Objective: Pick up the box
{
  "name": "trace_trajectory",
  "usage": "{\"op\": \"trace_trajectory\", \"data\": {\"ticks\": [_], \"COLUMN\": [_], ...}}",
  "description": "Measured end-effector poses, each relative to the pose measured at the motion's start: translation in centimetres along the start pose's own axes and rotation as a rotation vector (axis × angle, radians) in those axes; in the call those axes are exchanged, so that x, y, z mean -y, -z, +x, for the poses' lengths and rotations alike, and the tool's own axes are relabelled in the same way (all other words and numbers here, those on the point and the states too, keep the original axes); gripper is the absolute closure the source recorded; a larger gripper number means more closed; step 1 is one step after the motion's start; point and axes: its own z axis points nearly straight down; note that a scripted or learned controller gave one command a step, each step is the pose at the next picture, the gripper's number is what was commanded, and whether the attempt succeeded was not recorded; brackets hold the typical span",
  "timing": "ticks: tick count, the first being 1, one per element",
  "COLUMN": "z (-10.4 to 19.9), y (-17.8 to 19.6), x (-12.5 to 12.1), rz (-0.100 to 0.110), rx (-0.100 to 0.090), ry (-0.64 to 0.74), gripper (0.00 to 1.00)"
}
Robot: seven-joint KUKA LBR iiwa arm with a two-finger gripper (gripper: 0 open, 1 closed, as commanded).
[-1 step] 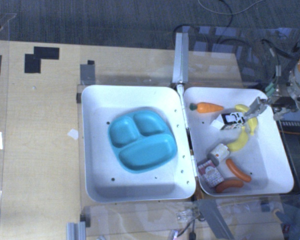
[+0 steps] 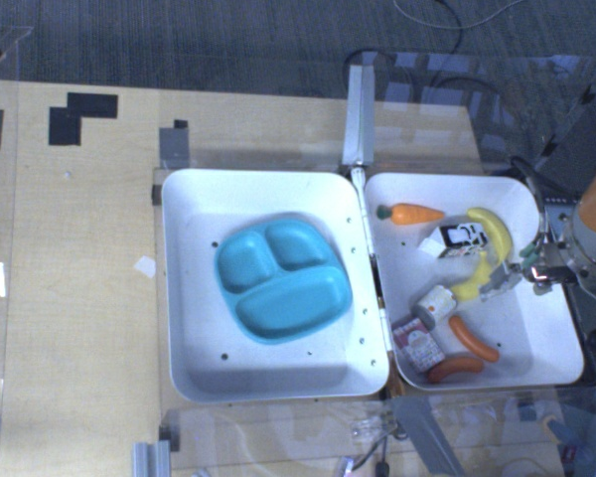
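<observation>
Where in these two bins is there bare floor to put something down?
Left bin: bare strips all around the blue tray, widest along the near wall. Right bin: crowded through the middle by carrot, banana, box and sausages; a small bare patch lies between the carrot and the box.

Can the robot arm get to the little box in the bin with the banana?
Probably yes. The box lies near the right bin's front edge with nothing on top, though a sausage and a small can crowd it.

- The box (image 2: 418,345) is small, with red and white print, lying flat and slightly skewed.
- It sits at seven o'clock in the right bin (image 2: 548,217).
</observation>
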Motion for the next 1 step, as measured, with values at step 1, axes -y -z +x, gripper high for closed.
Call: {"op": "trace_trajectory", "data": {"ticks": [1], "z": [-3.79], "y": [-9.43], "x": [0.97], "rz": [0.0], "rx": [0.0], "ry": [0.042], "gripper": [0.0]}}
